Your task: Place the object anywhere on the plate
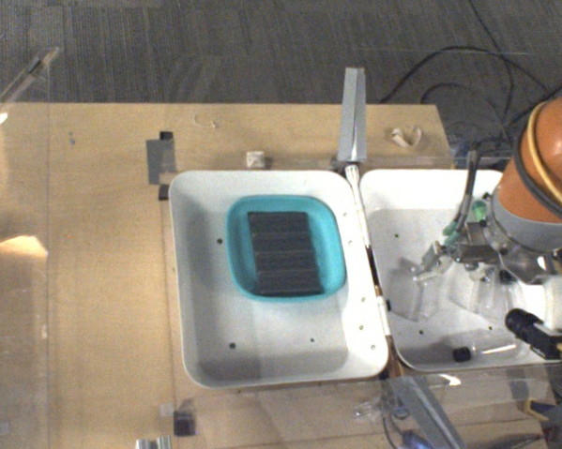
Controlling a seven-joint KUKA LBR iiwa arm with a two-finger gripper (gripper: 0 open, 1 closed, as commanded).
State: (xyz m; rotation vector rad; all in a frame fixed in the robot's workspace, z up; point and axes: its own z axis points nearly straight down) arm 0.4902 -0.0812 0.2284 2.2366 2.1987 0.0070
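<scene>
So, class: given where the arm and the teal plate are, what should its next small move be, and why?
Probably a short descent to grasp: the gripper hangs over the right bin, apart from the teal plate in the left bin.
</scene>
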